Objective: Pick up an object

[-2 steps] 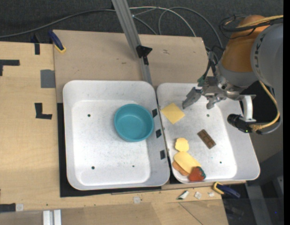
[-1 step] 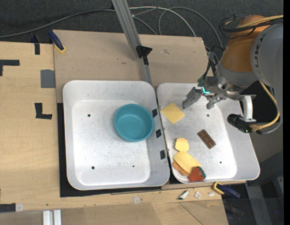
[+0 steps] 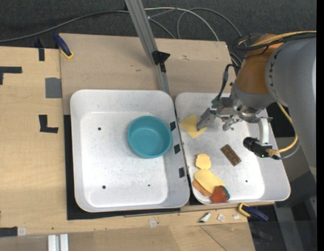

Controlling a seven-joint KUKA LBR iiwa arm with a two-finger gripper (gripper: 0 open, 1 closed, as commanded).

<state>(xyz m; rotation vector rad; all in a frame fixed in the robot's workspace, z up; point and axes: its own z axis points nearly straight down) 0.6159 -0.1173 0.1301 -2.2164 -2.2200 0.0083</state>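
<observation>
My gripper (image 3: 217, 123) hangs low over the upper left part of the right bin (image 3: 271, 190), open, with nothing between its fingers. Its left finger (image 3: 205, 121) reaches the right edge of a flat yellow wedge (image 3: 189, 126) lying by the bin's left wall. Below the gripper lies a small brown bar (image 3: 230, 154). Further toward the front sit a small round yellow piece (image 3: 203, 161), a larger yellow block (image 3: 208, 180) on an orange piece (image 3: 199, 187), and a red item (image 3: 220, 194). A blue bowl (image 3: 148, 136) stands in the left bin (image 3: 99, 192).
A slanted metal post (image 3: 146, 33) rises behind the bins. Cables run across the dark area at the back. The arm's grey body and orange band (image 3: 253, 77) cover the right bin's far right corner. A black fitting (image 3: 256, 146) hangs off the wrist.
</observation>
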